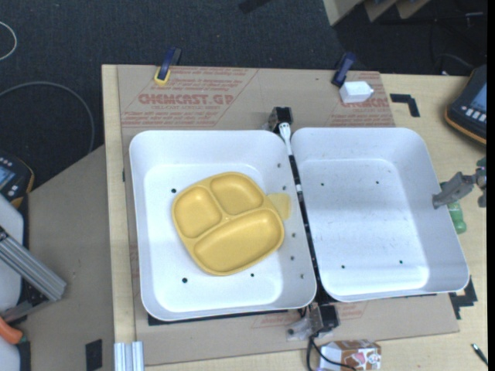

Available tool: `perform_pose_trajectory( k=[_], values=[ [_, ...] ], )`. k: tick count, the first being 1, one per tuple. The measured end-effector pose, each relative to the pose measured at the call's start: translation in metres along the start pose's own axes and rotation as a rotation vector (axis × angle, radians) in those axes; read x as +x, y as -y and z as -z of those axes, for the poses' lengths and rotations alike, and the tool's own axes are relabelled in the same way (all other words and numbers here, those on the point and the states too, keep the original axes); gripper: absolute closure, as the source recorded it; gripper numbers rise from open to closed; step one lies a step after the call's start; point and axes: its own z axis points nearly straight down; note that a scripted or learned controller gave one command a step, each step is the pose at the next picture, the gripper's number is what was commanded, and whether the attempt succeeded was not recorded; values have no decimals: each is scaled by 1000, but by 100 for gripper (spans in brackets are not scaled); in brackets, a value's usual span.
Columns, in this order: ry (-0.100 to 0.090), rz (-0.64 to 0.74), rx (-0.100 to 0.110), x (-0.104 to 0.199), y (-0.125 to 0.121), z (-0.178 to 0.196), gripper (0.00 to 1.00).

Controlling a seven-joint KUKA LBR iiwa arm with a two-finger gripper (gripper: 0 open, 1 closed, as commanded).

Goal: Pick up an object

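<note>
A yellow divided plate [227, 222] lies in the left bin [147, 207], upright and turned at a slant, with two small compartments toward the far side and one large compartment toward the near side. It sits near the middle of the bin floor, its right tab close to the wall shared with the right bin [371, 207]. The gripper [456, 192] sits at the right bin's outer rim, well apart from the plate; whether it is open or closed cannot be told, and nothing can be seen in its hold.
</note>
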Motion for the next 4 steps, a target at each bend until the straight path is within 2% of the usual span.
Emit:
perform_pose_trajectory(
  k=[1, 2, 3, 4],
  values=[
    [5, 6, -22, 74, 6, 242, 0],
    [4, 1, -7, 73, 6, 243, 100],
    [-4, 0, 13, 89, 8, 120, 100],
    [-1, -6, 10, 18, -27, 18, 100]
  ],
)
